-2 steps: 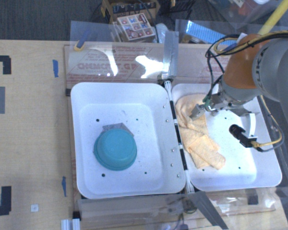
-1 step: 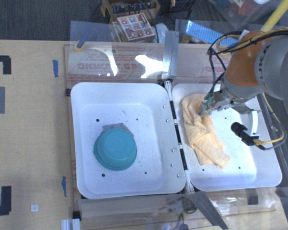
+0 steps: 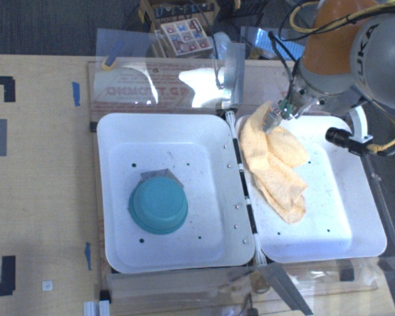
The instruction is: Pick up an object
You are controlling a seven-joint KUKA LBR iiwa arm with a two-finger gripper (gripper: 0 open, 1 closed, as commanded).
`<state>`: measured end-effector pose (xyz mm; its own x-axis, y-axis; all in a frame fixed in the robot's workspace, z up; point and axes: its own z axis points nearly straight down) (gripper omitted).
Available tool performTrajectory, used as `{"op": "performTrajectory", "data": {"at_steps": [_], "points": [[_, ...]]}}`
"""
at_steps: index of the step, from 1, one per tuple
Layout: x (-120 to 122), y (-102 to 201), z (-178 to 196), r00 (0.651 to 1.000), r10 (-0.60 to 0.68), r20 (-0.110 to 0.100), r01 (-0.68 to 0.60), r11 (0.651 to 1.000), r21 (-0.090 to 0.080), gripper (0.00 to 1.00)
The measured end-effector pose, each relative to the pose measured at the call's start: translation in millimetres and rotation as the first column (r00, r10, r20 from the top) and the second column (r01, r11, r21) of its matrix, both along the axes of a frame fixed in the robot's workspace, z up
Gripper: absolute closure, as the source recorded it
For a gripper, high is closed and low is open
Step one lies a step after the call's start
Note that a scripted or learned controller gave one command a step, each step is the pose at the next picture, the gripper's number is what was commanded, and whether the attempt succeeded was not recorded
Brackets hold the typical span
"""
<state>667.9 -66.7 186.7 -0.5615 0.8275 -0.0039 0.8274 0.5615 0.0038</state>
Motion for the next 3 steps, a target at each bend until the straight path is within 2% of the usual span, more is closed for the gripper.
{"op": "performTrajectory", "data": {"at_steps": [1,2,3], "points": [[0.0,0.0,-0.1,1.0,0.0,0.0,0.0,1.0,0.0,0.0],[-0.6,-32.8,-77.1,0.999,-0.045,-0.004,0.045,0.999,0.001,0.0],[2.0,-36.0,-91.7,0.981,-0.192,-0.004,0.192,0.981,0.008,0.0]]}}
